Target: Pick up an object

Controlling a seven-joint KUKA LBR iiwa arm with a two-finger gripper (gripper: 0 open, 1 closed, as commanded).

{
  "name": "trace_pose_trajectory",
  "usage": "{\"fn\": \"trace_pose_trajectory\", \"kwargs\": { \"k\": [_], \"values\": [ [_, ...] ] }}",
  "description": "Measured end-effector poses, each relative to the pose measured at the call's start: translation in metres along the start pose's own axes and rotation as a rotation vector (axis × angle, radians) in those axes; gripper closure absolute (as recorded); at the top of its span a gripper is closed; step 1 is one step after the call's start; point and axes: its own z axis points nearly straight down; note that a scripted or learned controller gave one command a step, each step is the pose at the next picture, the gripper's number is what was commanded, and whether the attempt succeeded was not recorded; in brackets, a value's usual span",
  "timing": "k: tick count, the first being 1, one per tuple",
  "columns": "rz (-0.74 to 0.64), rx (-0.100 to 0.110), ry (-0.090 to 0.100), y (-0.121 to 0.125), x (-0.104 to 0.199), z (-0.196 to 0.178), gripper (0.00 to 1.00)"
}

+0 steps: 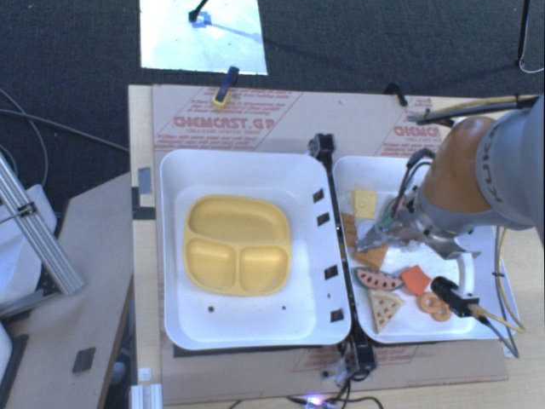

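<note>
The arm (477,173) comes in from three o'clock and hangs over the right bin (358,170); its bulk hides much of that bin's middle and three-o'clock side; the gripper (372,239) sits low at the bin's nine-o'clock side, blurred, and I cannot tell whether it is released or clenched. Toy foods lie around it: a yellow cheese square (364,203) at twelve o'clock from it; a watermelon slice (377,279) and a pizza wedge (385,308) toward six o'clock; an orange block (415,279) at four o'clock; a brown piece just beside the tip is too obscured to name. The left bin (255,167) holds a yellow divided tray (238,244).
</note>
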Motion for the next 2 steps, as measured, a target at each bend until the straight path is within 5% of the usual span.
{"fn": "trace_pose_trajectory", "kwargs": {
  "k": [1, 2],
  "values": [
    [0.005, -0.006, 0.002, 0.002, -0.002, -0.018, 1.0],
    [-0.002, -0.003, 0.002, -0.02, 0.051, -0.133, 1.0]
  ]
}}
